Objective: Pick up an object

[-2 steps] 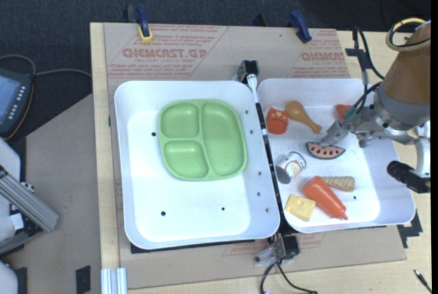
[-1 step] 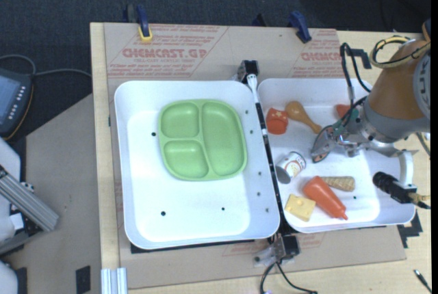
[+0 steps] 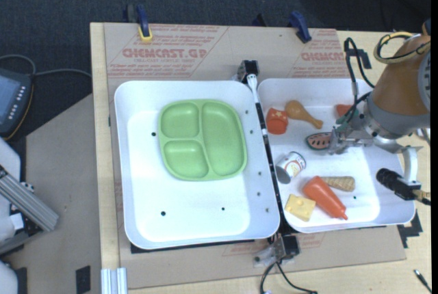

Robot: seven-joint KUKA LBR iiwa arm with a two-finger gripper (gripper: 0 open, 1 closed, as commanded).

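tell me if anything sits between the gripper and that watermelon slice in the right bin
Nothing visible does. The gripper is right at the watermelon slice, on its right side, with no other toy between them. The drumstick lies apart, above.

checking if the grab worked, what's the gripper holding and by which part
Cannot tell. The gripper sits at the watermelon slice, at its right end, but the view does not show the slice between its fingers.

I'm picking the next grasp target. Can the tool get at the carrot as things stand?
Probably yes. The tool hangs in the right bin over the watermelon slice, and the carrot lies uncovered nearer the camera. The cheese wedge and bread stick crowd its sides.
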